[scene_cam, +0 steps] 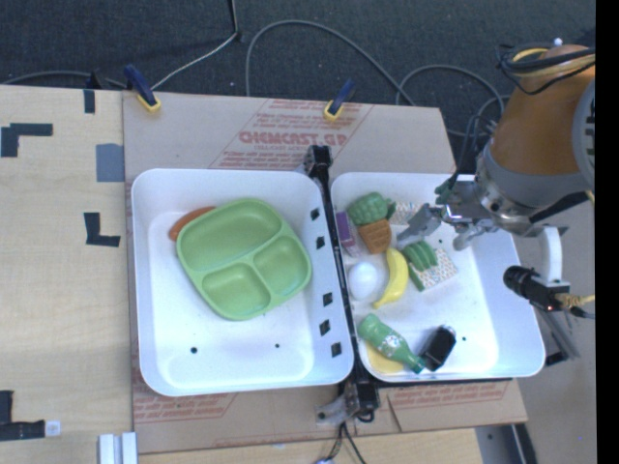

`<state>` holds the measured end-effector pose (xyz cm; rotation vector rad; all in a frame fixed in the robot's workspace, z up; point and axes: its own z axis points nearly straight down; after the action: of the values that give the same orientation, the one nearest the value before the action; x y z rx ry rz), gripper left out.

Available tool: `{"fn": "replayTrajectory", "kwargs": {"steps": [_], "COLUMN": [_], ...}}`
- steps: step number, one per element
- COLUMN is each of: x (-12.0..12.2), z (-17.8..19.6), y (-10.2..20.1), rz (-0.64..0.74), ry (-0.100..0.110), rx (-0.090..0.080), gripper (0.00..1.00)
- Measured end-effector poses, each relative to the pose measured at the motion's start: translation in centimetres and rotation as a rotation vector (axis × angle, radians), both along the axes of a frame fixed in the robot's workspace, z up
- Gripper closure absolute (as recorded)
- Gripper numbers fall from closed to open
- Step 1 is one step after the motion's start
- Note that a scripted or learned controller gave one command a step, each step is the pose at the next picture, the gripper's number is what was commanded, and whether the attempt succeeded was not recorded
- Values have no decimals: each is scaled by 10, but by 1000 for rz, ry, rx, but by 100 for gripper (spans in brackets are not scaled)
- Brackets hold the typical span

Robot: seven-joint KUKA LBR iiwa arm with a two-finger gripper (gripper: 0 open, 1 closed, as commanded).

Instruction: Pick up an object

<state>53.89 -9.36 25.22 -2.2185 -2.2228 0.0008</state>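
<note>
Both bins (pixel 160 356) look like smooth white plastic with a slight sheen, sitting on plain matt cardboard (pixel 193 138). The divided green plate (pixel 242 256) is matt plastic, and the banana (pixel 394 276) and green bottle (pixel 389 342) look like glossy plastic too.

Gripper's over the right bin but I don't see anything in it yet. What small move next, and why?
Probably lower the gripper straight down a little toward the green item just below it. The gripper looks open, with nothing between its fingers, and it hangs above the right bin beside the banana. The items lie crowded together, so a short, careful descent seems safest.
</note>
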Motion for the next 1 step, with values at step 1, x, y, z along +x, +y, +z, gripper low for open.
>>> {"fn": "replayTrajectory", "kwargs": {"steps": [1], "x": [31], "z": [-69], "y": [17], "rz": [-1], "ry": [2], "rx": [0], "gripper": [0]}}
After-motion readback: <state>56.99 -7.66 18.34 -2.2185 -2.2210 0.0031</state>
